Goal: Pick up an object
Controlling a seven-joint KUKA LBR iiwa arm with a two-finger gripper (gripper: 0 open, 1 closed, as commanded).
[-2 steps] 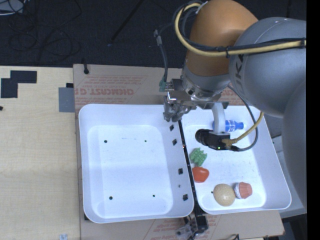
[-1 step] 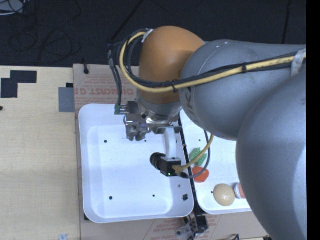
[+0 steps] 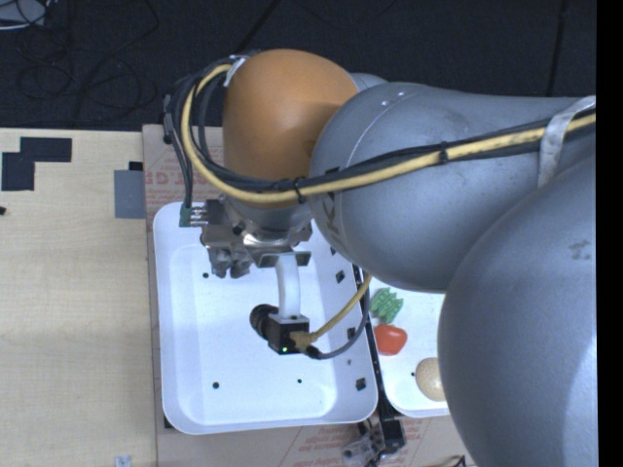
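Observation:
My gripper [image 3: 234, 264] hangs low over the far part of the left white bin [image 3: 195, 377], under the orange wrist band. I can see nothing held in it. In the right bin [image 3: 409, 409], in the strip left visible by the arm, lie a green leafy toy [image 3: 386, 305], a red tomato-like piece [image 3: 390, 340] and a beige rounded object [image 3: 429, 378]. The arm hides the rest of that bin.
The big grey arm covers the right and upper middle of the view. A black divider [image 3: 370, 358] runs between the two bins. Pale wooden bench [image 3: 68, 290] lies to the left of the bins.

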